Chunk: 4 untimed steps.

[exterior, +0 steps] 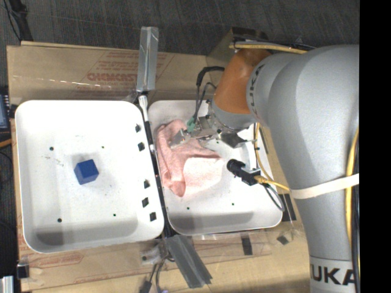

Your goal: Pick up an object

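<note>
From where I stand, the 2 shallow white plastic bins sit side by side on the cardboard-covered bench, and the grey arm with its orange band [235, 90] leans in from the right of the frame over the right-hand bin [208, 218]. A crumpled pink cloth [183, 163] lies in the left half of that bin, close to the divider between the bins, and the two-finger gripper [194, 131] is down at the cloth's upper edge, near the middle of the frame. Whether it is spread or closed, and whether any cloth is caught in it, I cannot tell; the metal tip is too small and tangled against the folds. Over in the left-hand bin [36, 121], a small blue cube [86, 171] sits alone, left of centre. My guess is the cloth is the target. To do this well, the tip should press into a raised fold rather than a flat patch, pinch a good bunch of fabric, then rise straight up slowly so the cloth does not slip free or drag on the black cable fitting [241, 171] just right of it.
</note>
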Tool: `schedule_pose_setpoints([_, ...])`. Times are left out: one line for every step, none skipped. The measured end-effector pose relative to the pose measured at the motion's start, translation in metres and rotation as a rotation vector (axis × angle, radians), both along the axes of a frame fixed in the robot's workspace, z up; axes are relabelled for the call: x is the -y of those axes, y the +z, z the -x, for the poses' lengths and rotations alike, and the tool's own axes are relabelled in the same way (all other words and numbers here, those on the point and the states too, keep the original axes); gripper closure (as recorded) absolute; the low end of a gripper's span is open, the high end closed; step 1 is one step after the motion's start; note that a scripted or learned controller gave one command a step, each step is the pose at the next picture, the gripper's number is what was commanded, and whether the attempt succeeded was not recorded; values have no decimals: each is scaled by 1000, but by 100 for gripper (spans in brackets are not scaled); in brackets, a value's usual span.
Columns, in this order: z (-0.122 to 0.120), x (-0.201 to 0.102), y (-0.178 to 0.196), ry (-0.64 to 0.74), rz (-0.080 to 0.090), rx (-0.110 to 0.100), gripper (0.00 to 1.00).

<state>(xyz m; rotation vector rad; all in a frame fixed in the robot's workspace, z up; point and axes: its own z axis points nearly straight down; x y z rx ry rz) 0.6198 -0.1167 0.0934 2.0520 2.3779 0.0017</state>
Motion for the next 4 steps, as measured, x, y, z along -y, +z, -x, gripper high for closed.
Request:
schedule_pose_setpoints([-1,-1,10,5,-1,-1,100])
schedule_pose_setpoints([-1,-1,11,5,-1,-1,0])
schedule_pose_setpoints([15,17,0,11,-1,-1,0])
schedule_pose_setpoints([5,50,1,29,1,2,0])
